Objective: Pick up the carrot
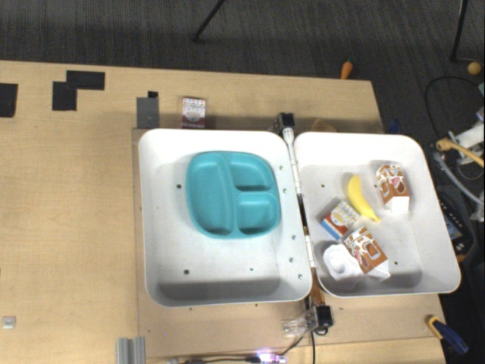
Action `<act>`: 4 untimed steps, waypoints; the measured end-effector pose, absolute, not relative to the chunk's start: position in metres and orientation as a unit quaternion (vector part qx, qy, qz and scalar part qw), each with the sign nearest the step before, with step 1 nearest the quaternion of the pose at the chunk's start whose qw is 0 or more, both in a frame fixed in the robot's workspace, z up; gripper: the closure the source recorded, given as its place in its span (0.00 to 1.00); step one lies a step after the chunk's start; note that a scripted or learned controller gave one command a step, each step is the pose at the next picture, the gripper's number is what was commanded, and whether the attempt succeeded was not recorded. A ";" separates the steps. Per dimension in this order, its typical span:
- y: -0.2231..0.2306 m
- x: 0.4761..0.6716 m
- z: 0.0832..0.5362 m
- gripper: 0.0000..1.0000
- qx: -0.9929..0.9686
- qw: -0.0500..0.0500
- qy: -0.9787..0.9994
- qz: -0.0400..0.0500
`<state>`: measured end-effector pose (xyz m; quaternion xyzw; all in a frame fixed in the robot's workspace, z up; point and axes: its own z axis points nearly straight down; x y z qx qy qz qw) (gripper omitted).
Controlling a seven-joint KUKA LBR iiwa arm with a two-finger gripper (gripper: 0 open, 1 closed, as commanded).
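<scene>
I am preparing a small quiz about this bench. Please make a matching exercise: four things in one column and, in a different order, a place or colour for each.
Things:
1. divided plate
2. banana
3. white cup
4. left bin

Descriptions:
A. yellow, in the right bin
B. teal
C. holds the plate
D. near front edge of the right bin

Pairs: 1-B, 2-A, 3-D, 4-C

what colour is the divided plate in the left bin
The divided plate is teal, a plain blue-green with no pattern, seen clearly in the camera view.
</scene>
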<state>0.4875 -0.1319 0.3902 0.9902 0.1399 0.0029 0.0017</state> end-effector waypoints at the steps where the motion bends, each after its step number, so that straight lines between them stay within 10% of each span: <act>1: -0.096 0.488 0.329 0.00 0.994 -0.001 0.107 -0.001; 2: -0.195 0.486 0.289 0.00 0.991 0.001 0.132 -0.002; 4: -0.159 0.488 0.278 0.00 0.994 -0.001 0.106 0.000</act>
